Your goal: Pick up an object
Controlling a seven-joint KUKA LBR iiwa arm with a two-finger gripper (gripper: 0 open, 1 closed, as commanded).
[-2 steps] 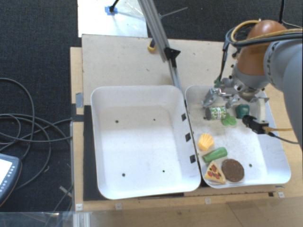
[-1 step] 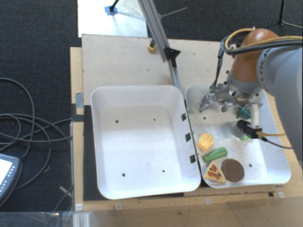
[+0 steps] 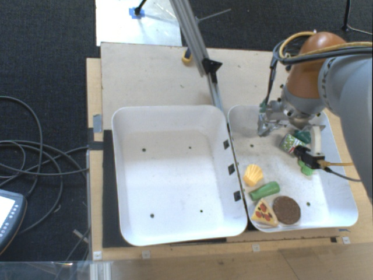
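Pizza slice [image 3: 264, 213]; can [image 3: 291, 142] label perhaps unreadable

This looks like a robotics lab: a plywood bench [image 3: 151, 74] stands on dark carpet [image 3: 46, 39], with black cables [image 3: 35, 156] looping across the floor at the left. A handheld control pendant [image 3: 9, 212] (its screen lit) lies at the lower left, and a metal camera pole [image 3: 192, 31] slants in from the top.
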